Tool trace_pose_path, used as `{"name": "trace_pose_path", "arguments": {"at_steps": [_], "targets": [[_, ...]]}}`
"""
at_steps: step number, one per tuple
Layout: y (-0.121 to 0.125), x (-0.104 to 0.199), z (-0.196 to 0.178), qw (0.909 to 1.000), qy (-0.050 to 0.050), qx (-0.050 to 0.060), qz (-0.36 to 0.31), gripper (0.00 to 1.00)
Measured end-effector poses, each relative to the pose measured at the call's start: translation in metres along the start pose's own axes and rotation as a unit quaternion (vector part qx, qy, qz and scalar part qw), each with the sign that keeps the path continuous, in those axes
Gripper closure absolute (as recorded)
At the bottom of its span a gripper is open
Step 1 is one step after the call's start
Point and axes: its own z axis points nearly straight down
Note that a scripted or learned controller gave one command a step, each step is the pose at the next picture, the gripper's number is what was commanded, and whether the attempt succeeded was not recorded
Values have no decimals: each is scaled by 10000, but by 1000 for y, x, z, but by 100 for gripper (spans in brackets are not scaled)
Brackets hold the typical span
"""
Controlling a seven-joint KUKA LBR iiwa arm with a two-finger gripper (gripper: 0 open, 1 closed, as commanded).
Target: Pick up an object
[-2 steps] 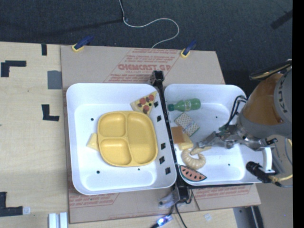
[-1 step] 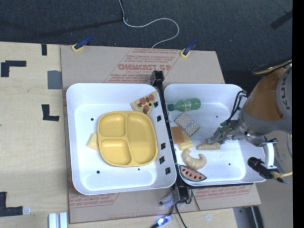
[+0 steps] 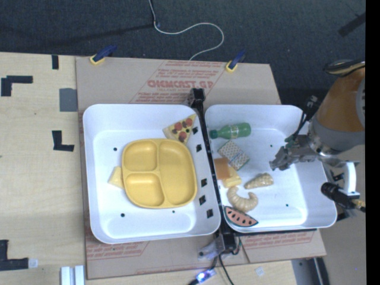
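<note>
gripper low in right bin, grip state unreadable | shell-shaped toy just beside, lower left | grey sponge further left | green bottle beyond, upper left | yellow divided plate far left

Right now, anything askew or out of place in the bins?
Mostly tidy. Pizza slice rides up against the left bin's divider wall, and a yellow wedge is tucked partly under the yellow plate. No spills or damage visible.

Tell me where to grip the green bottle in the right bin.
Grip the green bottle across its body's middle, coming straight down. It lies on its side, cap toward the divider, so its round sides face the near and far rim, with bare floor on both sides.
</note>
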Motion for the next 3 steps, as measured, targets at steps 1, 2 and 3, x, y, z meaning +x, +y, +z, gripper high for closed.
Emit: {"name": "trace_pose_path", "arguments": {"at_steps": [1,2,3], "targets": [[-3,3,-43,10000,4,3,4,100],[-3,4,-64,10000,8,11,5,100],[-11,63,-57,10000,15,30,-15,100]]}}
